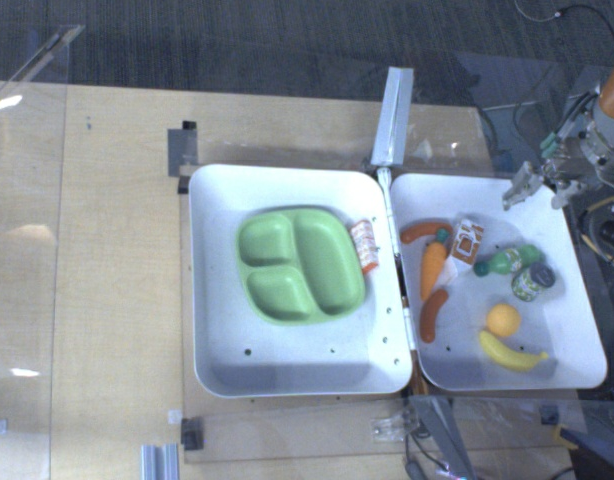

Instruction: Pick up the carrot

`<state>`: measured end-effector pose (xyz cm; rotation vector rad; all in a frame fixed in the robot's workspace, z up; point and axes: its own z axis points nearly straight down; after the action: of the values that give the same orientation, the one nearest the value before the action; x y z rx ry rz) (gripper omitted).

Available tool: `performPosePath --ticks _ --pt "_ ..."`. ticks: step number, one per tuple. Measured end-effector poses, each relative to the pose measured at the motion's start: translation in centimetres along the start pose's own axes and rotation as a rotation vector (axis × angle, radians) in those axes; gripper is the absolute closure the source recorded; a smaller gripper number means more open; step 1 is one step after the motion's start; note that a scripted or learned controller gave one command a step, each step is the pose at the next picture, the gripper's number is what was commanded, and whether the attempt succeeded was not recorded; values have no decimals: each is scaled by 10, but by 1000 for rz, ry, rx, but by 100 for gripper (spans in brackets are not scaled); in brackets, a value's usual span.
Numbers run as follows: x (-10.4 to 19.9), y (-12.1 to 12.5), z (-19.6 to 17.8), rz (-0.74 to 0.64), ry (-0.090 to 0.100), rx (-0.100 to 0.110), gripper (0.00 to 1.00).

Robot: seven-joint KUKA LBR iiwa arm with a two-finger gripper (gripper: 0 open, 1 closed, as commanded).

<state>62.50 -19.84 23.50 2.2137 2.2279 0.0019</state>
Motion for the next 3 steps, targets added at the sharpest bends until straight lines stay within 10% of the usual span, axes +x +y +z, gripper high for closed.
performPosePath --ticks 1,2,3 --pt "-5 45 123 92 0 3 0" --pt "12 45 144 -310 -9 3 0" --pt "31 22 148 19 -2 -8 0"
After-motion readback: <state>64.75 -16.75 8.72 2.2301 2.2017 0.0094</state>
